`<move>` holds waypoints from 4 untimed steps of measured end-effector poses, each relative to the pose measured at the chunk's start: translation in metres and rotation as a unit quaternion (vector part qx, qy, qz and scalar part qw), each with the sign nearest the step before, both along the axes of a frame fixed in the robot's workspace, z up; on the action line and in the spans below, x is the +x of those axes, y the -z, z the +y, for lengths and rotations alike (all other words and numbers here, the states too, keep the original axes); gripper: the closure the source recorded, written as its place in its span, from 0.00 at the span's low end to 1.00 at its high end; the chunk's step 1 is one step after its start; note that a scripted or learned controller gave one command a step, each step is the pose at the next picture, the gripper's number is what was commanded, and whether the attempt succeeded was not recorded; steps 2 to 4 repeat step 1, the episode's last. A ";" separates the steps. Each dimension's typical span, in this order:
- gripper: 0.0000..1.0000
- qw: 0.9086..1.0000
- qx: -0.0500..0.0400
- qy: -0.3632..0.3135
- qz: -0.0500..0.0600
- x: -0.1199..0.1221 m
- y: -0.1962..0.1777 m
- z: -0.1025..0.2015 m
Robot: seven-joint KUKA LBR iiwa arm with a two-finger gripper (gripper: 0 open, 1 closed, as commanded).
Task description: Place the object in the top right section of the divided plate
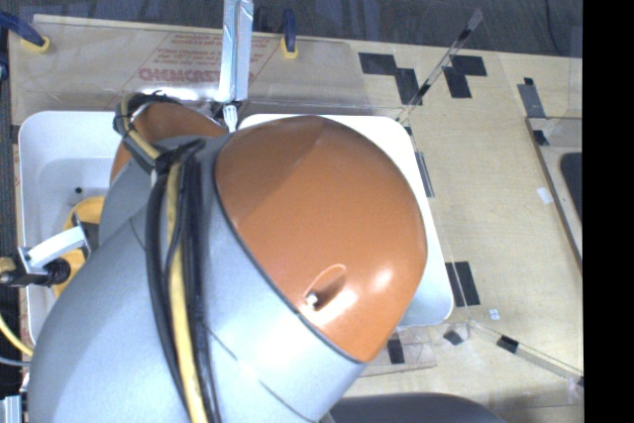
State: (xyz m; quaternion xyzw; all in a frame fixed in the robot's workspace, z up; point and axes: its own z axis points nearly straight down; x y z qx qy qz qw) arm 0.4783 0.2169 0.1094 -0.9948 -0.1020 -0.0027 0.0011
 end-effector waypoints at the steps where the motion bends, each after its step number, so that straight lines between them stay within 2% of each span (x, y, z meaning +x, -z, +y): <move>1: 1.00 1.000 0.003 -0.003 0.002 0.070 0.006 0.000; 4: 1.00 1.000 0.003 -0.003 0.002 0.070 0.006 0.000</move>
